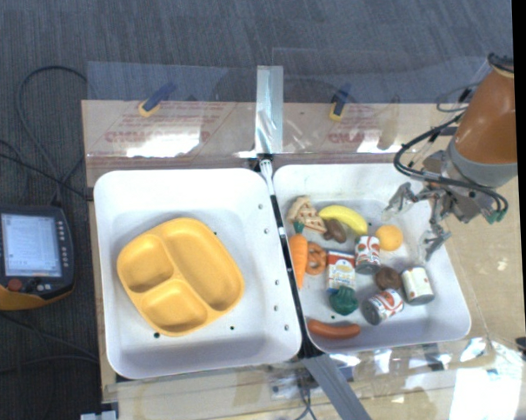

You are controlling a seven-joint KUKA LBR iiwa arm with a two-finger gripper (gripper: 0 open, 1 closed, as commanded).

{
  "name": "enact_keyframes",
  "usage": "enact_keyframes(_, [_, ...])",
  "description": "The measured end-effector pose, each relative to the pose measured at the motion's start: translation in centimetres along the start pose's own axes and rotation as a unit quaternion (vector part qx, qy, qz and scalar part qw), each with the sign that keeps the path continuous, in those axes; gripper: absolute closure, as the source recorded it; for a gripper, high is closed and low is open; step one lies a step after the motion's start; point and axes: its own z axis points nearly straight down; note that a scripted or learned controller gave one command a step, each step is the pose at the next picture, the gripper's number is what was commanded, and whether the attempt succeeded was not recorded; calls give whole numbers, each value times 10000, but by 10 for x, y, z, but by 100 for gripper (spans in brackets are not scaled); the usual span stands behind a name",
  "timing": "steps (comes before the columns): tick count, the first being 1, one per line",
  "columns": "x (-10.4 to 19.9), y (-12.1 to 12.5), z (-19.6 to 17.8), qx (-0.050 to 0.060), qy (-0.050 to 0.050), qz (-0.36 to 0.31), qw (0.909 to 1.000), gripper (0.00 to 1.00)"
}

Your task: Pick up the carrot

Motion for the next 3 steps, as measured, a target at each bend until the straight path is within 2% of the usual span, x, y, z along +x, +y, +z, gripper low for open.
enact_keyframes(1, [-28, -9, 42, -31, 11, -1119, 9937, 0])
enact_keyframes(2, [-26, -8, 57, -32, 7, -2341, 9722, 0])
enact_keyframes(3, [-36, -7, 72, -37, -32, -3294, 9442, 0])
